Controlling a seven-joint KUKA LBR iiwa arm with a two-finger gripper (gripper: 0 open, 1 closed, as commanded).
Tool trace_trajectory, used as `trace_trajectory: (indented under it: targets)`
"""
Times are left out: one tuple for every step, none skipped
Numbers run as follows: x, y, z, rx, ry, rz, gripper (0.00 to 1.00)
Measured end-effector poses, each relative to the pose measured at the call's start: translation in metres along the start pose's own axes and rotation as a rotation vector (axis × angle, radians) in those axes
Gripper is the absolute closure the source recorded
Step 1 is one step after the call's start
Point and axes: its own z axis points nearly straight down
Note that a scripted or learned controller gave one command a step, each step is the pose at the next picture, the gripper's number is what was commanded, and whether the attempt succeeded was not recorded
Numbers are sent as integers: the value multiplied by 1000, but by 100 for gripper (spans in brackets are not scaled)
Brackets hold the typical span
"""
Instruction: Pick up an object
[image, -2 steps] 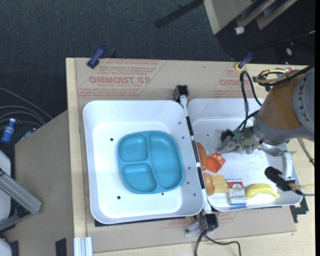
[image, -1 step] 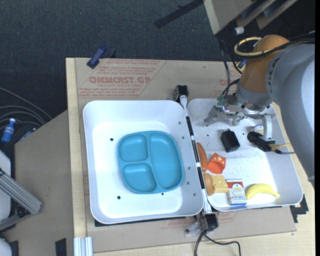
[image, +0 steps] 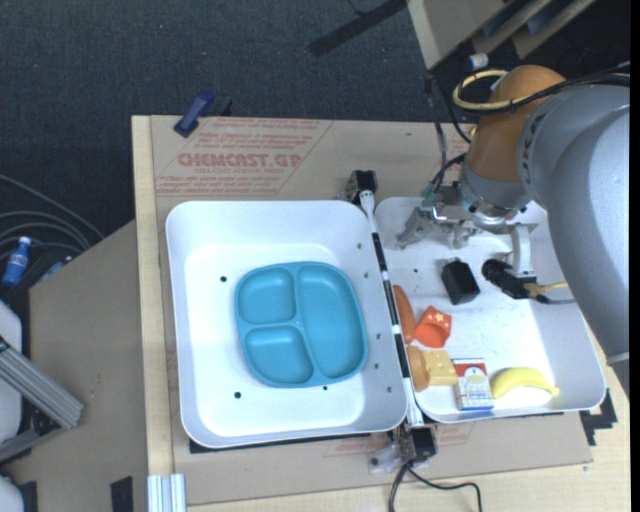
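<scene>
I see the brown bench (image: 240, 160) first, with red words printed on it. The big grey arm (image: 590, 200) comes in from the right, with its orange band up near the top. Two white bins sit side by side and touch in the middle. The left bin (image: 180, 300) has a blue plate (image: 300, 322) lying flat in it, and the plate has three parts. The right bin (image: 560, 340) has all the little things I could pick up. The gripper (image: 462, 232) hangs over the far end of that bin, and I cannot tell if it is open or shut. I see nothing held in it. A yellow banana (image: 522, 380) lies at the near end by the rim. An orange sausage (image: 402, 310) lies along the left wall. A black block (image: 460, 282) sits just under the gripper, near it. A small box (image: 472, 385) lies just beside the banana. A red piece (image: 433, 326) sits next to the sausage, and a tan block (image: 430, 368) sits between the red piece and the box.
</scene>
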Motion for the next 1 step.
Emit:
trace_trajectory:
  targets:
    - [-1, -44, 0, 3, 1, 2, 0]
